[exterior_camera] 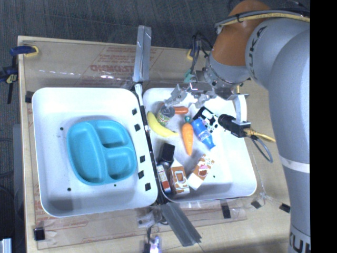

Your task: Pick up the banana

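Camera view looks down on two white bins; banana (159, 125) lies in the right bin (239, 175), hard against its left wall, running diagonally from upper left to lower right. Its upper end sits beside a small round greenish thing (165, 116), too small to name; its lower end is close to the carrot (187, 137) but apart from it. Gripper (169, 105) hangs just above the banana's upper end, over that round thing, and nothing is visibly held between its fingers; how far the claw is open I cannot tell from this angle. Blue bottle (202, 132), black box (166, 152) and some small cartons (180, 179) crowd the rest of that bin; the left bin (47, 194) carries a blue divided tray (102, 150). Judgement on handling: likely a light toy banana, stiff and smooth, so it may slip or roll under a pinch. Curved body means a grab across the thick middle is safest, fingers straddling the short width, not the tapered tips. Wall on one side leaves little finger room there, and the round thing could get caught instead.
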Tool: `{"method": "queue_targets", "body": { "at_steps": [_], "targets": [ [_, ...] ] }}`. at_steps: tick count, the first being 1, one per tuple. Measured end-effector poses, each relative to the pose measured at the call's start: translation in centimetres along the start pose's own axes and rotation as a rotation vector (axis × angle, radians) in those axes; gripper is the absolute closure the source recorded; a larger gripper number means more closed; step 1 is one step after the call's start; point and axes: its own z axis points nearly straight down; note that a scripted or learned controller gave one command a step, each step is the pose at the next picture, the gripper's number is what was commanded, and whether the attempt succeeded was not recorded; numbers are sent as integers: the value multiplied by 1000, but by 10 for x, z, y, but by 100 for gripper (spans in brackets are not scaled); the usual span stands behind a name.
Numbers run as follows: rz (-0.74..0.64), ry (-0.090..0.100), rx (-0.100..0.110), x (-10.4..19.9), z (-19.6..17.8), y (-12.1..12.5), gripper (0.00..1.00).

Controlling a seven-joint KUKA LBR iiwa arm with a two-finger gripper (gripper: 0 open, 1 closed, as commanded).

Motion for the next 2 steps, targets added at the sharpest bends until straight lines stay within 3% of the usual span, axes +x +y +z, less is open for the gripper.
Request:
{"method": "queue_targets", "body": {
  "at_steps": [1,2],
  "targets": [
    [-54,-4,-9,24,84,4,0],
    [-48,0,-4,13,35,21,0]
  ]
}}
